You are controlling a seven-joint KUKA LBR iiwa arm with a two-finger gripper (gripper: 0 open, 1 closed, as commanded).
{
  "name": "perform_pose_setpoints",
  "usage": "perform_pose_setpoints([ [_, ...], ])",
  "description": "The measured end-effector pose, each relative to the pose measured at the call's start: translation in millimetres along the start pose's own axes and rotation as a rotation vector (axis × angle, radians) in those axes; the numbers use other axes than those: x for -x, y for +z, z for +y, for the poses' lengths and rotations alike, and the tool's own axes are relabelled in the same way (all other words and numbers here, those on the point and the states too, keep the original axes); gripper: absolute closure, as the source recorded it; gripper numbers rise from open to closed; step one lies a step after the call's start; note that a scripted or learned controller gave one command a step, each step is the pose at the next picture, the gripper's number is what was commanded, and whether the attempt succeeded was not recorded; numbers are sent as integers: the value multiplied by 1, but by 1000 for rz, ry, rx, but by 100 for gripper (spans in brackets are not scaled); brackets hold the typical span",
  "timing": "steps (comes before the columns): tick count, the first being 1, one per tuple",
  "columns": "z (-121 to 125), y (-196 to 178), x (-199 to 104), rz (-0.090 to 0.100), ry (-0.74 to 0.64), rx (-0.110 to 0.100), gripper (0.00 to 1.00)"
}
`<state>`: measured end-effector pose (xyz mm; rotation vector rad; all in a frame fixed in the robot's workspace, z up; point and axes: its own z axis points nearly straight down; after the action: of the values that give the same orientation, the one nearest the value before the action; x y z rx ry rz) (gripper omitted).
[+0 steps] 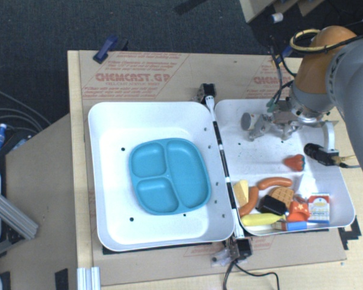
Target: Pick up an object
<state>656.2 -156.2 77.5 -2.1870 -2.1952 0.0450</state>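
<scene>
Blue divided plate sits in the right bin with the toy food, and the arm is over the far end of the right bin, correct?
Not quite. The camera view shows the blue divided plate alone in the left bin. The toy food is piled at the near end of the right bin, and the gripper is over that bin's far end.

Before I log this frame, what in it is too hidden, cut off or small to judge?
- Gripper: in the camera view its fingers are small, blurred grey shapes; open or shut cannot be read.
- Arm: cut off by the right edge.
- Pile of toy food in the right bin: items overlap, so lower pieces are partly hidden.
- Small box: its print is too small to read.
- Blue object above the bench: too small to identify.
</scene>
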Motion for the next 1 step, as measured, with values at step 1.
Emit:
perform_pose_setpoints([
  [1,1,0,13,-2,1,6,0],
])
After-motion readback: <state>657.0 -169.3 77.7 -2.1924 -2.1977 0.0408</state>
